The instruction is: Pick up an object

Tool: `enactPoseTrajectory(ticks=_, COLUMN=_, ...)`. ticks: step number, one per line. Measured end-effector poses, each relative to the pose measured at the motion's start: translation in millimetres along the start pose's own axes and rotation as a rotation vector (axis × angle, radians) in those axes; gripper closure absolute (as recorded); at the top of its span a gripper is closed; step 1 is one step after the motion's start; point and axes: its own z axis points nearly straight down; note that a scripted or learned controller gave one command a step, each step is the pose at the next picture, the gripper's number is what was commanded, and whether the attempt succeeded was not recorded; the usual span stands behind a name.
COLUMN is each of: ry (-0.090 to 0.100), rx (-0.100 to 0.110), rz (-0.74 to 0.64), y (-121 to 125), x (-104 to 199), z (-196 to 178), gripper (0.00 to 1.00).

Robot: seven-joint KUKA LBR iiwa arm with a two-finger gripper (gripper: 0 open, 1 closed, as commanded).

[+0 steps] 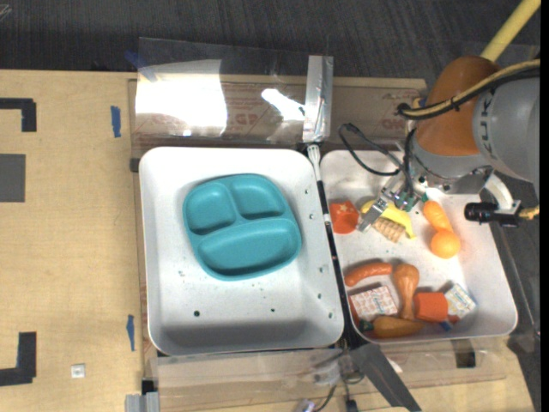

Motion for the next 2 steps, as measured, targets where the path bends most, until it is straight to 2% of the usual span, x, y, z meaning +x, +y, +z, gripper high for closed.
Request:
enactPoseTrajectory(ticks=1, ry=-0.011, rx=-0.006, rz=-0.004, y=3, x=-2, z=-15, gripper=1.0)
enactPoseTrajectory(ticks=2, ry=-0.01, rx=-0.011, rz=0.146, y=40, x=59, z=-119, gripper=1.0)
